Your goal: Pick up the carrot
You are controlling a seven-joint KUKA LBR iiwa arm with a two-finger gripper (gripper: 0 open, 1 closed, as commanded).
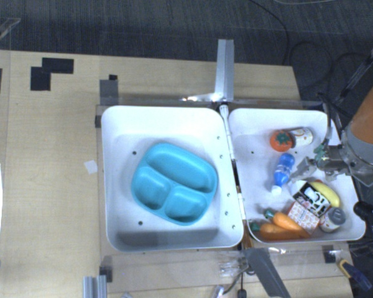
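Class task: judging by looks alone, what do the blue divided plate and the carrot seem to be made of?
Blue divided plate: probably moulded plastic, with smooth, uniform colour, soft sheen and rounded compartments.
Carrot: likely a plastic toy, with even, bright orange and a smooth surface; a real one cannot be ruled out at this size.

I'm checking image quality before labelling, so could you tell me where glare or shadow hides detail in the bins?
In the camera view, the left bin has a soft shadow along its near wall; the right bin is evenly bright, its white floor nearly washed out; the carrot reads clearly, though the clutter beside it is small and slightly soft.
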